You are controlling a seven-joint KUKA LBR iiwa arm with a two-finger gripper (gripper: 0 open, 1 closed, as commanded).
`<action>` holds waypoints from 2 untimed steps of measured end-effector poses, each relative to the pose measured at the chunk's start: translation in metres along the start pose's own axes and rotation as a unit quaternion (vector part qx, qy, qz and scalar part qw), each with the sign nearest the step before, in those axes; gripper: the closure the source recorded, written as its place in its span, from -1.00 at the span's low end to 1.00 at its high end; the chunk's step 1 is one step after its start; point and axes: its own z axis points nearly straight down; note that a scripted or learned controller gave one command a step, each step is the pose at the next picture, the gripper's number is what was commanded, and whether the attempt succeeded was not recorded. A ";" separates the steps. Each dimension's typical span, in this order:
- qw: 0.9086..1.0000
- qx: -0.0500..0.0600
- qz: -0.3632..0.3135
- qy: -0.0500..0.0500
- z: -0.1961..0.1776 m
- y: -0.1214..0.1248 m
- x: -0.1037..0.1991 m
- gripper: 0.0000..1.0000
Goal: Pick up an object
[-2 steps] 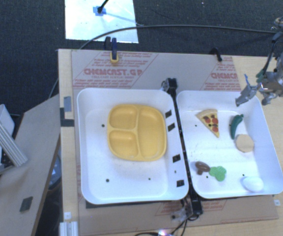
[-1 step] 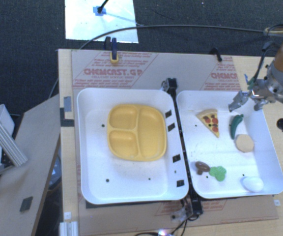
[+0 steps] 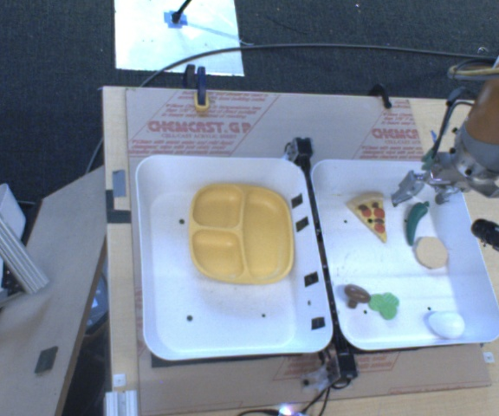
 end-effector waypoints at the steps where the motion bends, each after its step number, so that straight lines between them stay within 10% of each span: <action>1: 1.000 -0.006 0.002 -0.004 0.043 0.003 -0.004 -1.00; 2: 1.000 -0.004 0.001 -0.001 0.036 0.002 -0.002 1.00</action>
